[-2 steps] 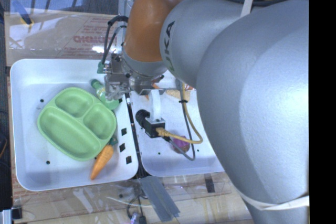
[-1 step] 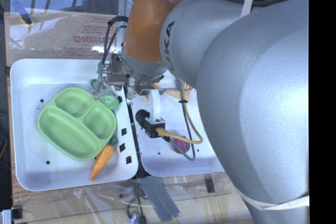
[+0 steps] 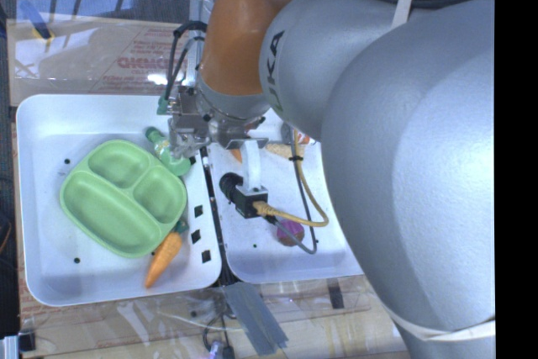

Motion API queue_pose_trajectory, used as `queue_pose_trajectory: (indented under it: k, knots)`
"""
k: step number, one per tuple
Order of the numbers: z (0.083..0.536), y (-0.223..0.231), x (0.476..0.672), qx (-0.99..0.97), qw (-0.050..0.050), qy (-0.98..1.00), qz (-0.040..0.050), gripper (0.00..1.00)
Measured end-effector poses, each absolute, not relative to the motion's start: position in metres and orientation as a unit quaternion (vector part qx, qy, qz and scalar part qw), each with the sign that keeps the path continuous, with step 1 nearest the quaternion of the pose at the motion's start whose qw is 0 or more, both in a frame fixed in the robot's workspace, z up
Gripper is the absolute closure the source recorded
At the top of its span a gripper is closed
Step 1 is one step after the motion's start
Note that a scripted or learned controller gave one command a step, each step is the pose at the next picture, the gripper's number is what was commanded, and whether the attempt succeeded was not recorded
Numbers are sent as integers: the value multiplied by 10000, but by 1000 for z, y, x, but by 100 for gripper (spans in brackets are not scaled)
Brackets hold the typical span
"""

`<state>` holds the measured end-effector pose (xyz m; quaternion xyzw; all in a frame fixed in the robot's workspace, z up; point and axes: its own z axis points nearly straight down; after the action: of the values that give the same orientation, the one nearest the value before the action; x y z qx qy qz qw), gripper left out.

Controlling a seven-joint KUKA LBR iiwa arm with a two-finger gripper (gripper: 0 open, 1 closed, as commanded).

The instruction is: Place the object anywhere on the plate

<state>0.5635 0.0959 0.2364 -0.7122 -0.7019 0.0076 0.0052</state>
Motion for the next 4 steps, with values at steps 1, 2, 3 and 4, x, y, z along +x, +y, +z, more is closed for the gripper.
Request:
queue_pose_trajectory:
  k: [1, 2, 3, 4]
  knots:
    - [236, 96, 563, -7122, 53, -7020, 77, 0]
    - [246, 96, 564, -7096, 55, -7045, 83, 100]
    - [245, 96, 564, -7095, 55, -7046, 84, 0]
    - [255, 97, 564, -7068, 57, -7073, 89, 100]
